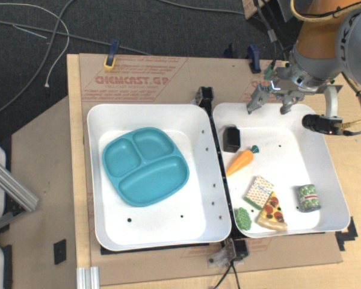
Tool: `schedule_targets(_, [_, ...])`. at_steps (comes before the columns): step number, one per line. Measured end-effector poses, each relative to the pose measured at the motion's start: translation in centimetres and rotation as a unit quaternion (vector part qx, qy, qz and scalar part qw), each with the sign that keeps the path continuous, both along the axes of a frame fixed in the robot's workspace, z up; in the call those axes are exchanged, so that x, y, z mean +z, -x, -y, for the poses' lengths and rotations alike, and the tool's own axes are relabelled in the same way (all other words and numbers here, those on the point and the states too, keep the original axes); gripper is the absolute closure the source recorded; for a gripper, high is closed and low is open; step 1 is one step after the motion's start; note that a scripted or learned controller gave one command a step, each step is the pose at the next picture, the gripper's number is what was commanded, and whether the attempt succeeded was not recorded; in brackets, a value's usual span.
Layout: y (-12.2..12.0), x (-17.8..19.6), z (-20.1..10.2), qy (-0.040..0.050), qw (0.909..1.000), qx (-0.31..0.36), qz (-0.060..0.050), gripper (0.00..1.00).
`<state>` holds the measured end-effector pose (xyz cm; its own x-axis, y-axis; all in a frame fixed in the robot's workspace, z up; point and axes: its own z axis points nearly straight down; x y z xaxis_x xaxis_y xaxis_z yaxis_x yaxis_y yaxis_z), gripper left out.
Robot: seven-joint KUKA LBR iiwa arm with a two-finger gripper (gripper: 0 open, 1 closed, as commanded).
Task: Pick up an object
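Carrot (240,161) below open gripper (270,105)

A divided plate (145,165) lies in the left bin (102,122). The right bin (325,179) holds a black block (231,139) upper left, a toy carrot (240,161) just below it, and along its lower edge a green piece (243,218), cracker box (259,191), pizza slice (272,212) and can (308,198).

open pincer (271,105) above right bin (325,161), blue tray (145,165) in left bin (102,179)
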<state>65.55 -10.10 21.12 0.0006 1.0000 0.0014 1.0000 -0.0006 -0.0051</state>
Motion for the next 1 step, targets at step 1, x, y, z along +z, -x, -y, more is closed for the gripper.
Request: schedule_targets(1, [0.95,-5.83,0.29,-0.0001,1.0000,0.000,-0.001,0.00])
